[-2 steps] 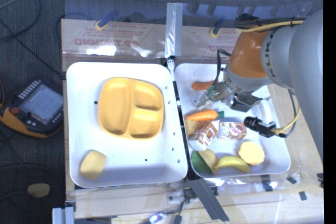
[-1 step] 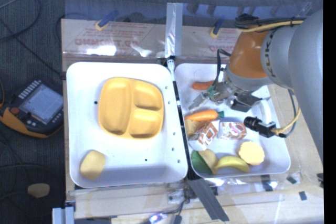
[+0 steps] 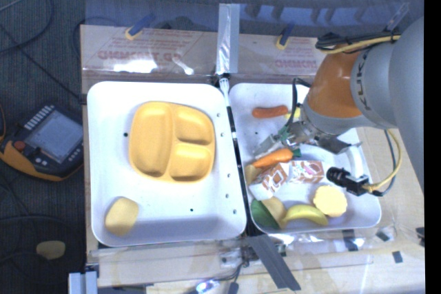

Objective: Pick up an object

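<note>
Jaws [image 3: 284, 139] hang low in the right bin [image 3: 238, 122], just above the carrot [image 3: 273, 158], seemingly lined up for it, though I cannot tell their opening.

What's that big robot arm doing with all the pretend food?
The grey and orange arm is reaching into the right bin, trying to pick something up. Its pincer is down just above the carrot, near the sausage, a banana and a snack packet. Nothing looks lifted yet. The left bin has a yellow tray and a yellow block.
</note>
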### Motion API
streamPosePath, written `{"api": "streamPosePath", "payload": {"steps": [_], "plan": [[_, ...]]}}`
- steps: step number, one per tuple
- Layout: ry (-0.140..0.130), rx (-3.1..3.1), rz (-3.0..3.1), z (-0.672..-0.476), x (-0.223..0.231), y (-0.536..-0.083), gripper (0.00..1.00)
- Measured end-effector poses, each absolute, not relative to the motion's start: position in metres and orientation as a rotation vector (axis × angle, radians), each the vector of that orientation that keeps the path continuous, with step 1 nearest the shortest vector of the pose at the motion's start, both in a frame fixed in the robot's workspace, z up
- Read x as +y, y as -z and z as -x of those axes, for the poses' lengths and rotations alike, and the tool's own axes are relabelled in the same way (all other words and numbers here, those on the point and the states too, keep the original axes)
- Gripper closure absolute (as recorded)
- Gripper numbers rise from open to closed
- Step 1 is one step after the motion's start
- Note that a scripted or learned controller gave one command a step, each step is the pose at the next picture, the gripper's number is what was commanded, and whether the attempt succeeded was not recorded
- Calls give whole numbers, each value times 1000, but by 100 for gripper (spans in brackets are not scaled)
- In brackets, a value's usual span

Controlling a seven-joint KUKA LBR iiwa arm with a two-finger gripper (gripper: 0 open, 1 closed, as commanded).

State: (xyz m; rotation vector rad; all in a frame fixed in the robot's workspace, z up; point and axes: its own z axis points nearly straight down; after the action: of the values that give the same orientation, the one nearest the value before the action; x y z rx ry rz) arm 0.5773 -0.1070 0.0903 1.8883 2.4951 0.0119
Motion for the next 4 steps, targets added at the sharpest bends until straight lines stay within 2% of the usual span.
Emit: {"api": "streamPosePath", "payload": {"steps": [1, 2, 3, 4], "plan": [[-18, 2495, -1888, -579, -106, -100, 100], [3, 2318, -2121, -599, -43, -183, 100], [5, 2250, -2191, -646, -54, -207, 100], [7, 2480, -1926, -620, -118, -159, 100]]}}
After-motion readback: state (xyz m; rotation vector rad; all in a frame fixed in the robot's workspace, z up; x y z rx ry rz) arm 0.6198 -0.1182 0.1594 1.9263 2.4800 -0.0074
